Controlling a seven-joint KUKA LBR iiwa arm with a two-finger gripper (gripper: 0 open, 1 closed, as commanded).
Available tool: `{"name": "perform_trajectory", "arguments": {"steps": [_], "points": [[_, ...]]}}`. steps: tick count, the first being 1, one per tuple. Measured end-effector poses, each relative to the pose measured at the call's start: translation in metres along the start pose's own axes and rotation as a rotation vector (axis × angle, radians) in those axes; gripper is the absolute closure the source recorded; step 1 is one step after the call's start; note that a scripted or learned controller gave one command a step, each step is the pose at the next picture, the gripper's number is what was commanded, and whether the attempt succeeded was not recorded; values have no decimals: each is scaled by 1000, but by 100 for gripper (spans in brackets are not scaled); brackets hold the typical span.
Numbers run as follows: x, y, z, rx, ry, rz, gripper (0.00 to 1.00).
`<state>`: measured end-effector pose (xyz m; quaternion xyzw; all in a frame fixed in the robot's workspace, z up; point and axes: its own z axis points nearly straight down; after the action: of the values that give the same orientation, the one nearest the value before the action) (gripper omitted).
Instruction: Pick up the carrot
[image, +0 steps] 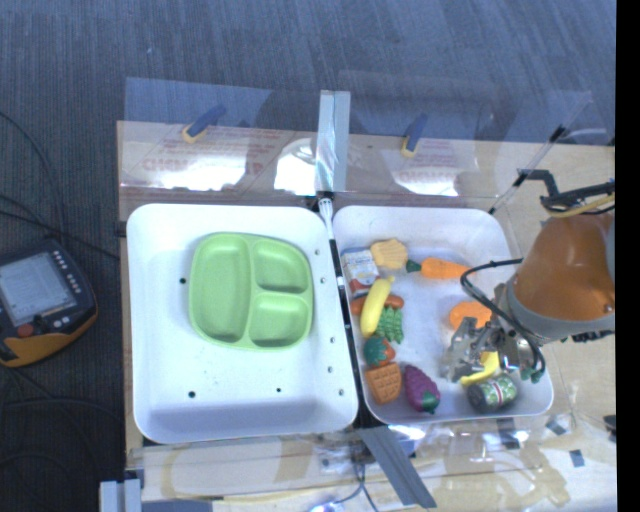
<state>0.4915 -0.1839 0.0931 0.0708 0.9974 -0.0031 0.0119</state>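
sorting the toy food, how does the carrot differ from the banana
The carrot is orange and lies crosswise near the right bin's far side; the banana is yellow, curved, and runs lengthwise beside the divider. The carrot lies mostly apart; the banana is crowded by other toys. Both lie flat in the right bin.

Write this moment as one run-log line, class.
gripper: low in right bin, near can | carrot: lying apart, not held | green plate: left bin

The pincer (478, 358) is too blurred to read its fingers. The arm (565, 270) covers part of the right bin's (430, 222) right edge.
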Motion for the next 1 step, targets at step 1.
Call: {"name": "perform_trajectory", "arguments": {"steps": [1], "points": [[1,-40,-21,7,23,818,100]]}}
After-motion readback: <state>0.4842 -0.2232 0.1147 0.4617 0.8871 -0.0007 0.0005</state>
